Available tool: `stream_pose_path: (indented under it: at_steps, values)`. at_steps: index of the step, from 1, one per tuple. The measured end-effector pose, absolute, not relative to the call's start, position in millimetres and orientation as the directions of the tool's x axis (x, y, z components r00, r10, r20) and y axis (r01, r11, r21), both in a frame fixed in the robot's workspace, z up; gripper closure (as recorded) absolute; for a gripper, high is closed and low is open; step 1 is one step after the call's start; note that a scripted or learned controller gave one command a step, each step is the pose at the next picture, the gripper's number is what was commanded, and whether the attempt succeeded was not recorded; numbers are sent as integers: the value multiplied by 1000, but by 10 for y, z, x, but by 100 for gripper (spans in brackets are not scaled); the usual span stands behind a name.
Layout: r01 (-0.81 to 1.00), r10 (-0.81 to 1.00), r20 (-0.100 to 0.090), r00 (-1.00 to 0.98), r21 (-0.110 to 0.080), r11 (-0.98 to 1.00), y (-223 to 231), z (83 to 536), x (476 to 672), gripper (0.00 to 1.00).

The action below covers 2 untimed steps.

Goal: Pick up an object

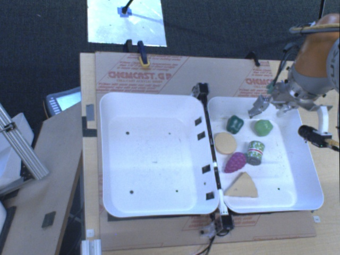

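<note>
My jaws (pixel 261 106) hung over the far edge of the right bin (pixel 303 163), reaching in from the right on my grey arm with its orange band (pixel 314 52). From that slant I could not tell how far they stood apart, and nothing showed between them.

Below and a little left of them lay a dark green pepper-shaped piece (pixel 235 124), and just beside it to the right a lighter green round object (pixel 263 127); both were near my jaws but apart from them. Nearer the camera sat a round tan disc (pixel 225 143) close to the divider between the bins. To its right stood a small can (pixel 255 152) with a green and red label, touching or nearly touching a purple bunch of grapes (pixel 235 162) on its left. Nearest the front rim lay a pale yellow wedge (pixel 241 186), like a slice of cheese, well apart from my jaws.

The left bin (pixel 154 153) sat side by side with the right one on the bench (pixel 159 73), which wore a brown sheet printed with red lettering.
</note>
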State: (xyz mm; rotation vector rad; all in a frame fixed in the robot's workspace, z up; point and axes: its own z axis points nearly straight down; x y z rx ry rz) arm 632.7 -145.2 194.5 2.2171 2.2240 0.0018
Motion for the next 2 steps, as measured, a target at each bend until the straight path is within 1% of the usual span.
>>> stream_pose_path:
  at_steps: [1, 2]
  values:
    - [1000, 1000, -4, -8, 22, 8, -1220, 4026, 6568, 0]
    - [1000, 1000, -3, -10, 8, 10, -1230, 4027, 6556, 100]
